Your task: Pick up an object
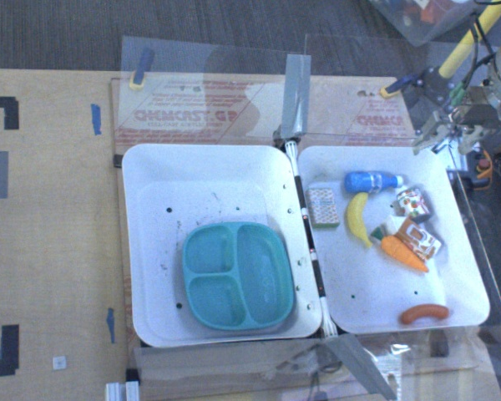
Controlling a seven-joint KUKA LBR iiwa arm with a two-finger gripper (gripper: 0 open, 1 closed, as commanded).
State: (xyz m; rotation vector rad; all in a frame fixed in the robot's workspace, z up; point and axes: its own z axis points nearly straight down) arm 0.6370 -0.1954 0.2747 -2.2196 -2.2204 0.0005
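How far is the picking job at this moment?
Nothing looks done: the banana, blue bottle, carrot and sausage all lie in the right bin. The hand is above that bin's far right corner. The whole pick remains.

Bench (50, 249) (tan, perhaps cardboard) bears left bin (142, 174), right bin (459, 249).
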